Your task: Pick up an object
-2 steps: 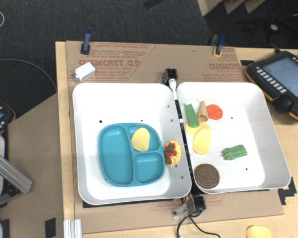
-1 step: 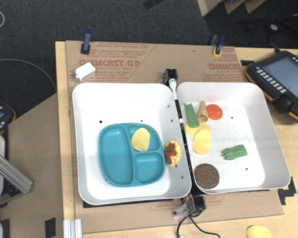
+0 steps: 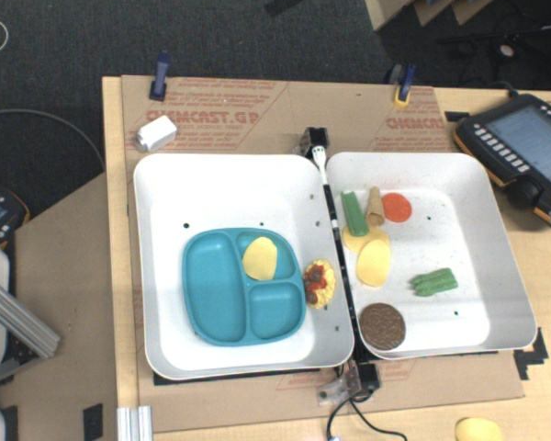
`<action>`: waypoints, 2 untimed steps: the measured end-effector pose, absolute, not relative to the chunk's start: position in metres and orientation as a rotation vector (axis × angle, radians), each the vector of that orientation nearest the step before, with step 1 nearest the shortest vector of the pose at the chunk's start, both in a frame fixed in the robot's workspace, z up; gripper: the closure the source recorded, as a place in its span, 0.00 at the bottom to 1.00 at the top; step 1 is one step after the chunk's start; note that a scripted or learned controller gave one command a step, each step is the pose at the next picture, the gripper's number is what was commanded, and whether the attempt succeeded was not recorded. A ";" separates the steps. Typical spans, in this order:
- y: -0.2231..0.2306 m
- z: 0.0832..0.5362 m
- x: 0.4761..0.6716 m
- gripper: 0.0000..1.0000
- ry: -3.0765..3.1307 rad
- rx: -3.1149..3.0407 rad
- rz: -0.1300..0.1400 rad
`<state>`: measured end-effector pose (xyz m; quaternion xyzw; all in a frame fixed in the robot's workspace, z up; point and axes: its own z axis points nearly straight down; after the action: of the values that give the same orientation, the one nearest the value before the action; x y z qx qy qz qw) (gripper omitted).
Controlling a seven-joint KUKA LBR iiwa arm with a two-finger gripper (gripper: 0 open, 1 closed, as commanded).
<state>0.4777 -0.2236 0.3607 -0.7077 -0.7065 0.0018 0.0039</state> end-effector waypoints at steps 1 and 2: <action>-0.223 0.497 0.480 1.00 -2.236 -2.233 -0.010; -0.195 0.397 0.479 1.00 -2.218 -2.213 0.006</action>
<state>0.4790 -0.1949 0.3971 -0.7063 -0.7079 0.0018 0.0044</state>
